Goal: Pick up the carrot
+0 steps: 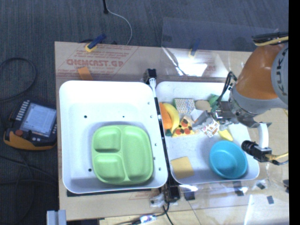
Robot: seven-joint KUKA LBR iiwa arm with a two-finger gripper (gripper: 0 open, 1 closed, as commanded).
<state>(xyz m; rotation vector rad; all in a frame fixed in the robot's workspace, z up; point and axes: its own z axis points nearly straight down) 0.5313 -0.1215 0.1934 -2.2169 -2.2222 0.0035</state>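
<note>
The carrot (165, 115) lies against the right bin's (201, 172) left wall, at nine o'clock from the banana (172, 117) it touches. The gripper (209, 121) hangs low over clutter at three o'clock from both; whether it is spread or closed cannot be told. The carrot looks light, stiff and smooth, likely best pinched across its thick middle, clear of wall and banana.
</note>
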